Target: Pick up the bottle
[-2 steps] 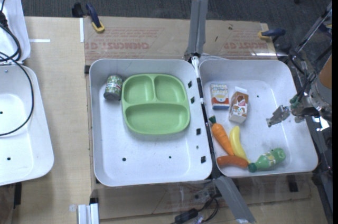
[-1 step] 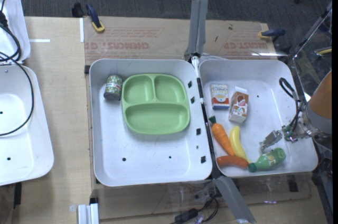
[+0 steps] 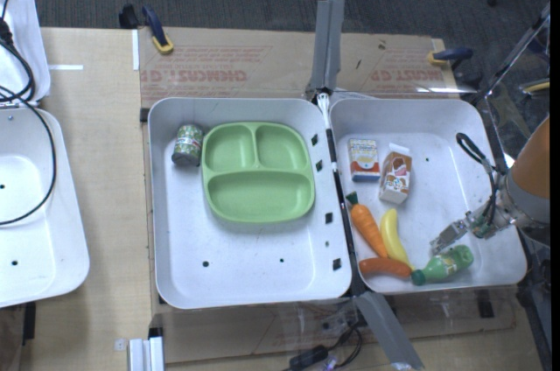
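A: Hand [image 3: 457, 233] status?
B: Low in right bin [image 3: 437, 129], fingers spread wide, gripping nothing.
A: Bottle?
B: Green bottle [image 3: 444, 264] lies on its side just below the hand; banana [image 3: 393, 235] to its left.

From my station, the arm [image 3: 535, 177] is cut off by the right edge; I see only a blurred stretch of orange band and grey wrist. The gripper [image 3: 462, 231] is a small tangle of metal just above the bottle [image 3: 444, 265], and I cannot make out how its jaws stand or whether they touch the bottle. The print on the two cartons [image 3: 380, 168] is too small to read. The label on the can [image 3: 186, 144] is likewise illegible. On the left, a white unit [image 3: 35, 212] is cut by the frame edge, its cable [image 3: 26, 80] running out of view. The bench [image 3: 96, 80] passes out of frame below.
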You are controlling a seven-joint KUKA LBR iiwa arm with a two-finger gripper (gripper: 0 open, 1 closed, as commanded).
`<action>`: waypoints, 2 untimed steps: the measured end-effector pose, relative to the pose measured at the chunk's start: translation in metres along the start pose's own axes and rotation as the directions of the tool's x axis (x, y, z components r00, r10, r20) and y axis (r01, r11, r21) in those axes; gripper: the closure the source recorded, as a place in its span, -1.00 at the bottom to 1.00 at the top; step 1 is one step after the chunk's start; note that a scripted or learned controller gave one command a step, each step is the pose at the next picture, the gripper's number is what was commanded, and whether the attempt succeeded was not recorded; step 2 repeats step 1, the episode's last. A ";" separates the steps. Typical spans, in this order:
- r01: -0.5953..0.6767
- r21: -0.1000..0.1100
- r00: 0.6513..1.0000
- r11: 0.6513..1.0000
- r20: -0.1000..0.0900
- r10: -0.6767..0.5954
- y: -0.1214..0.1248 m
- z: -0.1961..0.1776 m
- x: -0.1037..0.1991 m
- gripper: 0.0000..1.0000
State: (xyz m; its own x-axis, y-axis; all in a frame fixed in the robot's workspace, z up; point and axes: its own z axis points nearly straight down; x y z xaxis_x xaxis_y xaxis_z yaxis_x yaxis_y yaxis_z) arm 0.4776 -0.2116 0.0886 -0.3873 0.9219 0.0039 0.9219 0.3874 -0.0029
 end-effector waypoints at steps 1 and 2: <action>0.000 0.000 1.000 1.000 0.000 0.000 0.000 0.000 0.000 -1.00; 0.000 0.000 1.000 1.000 0.000 0.000 0.000 0.000 0.000 -1.00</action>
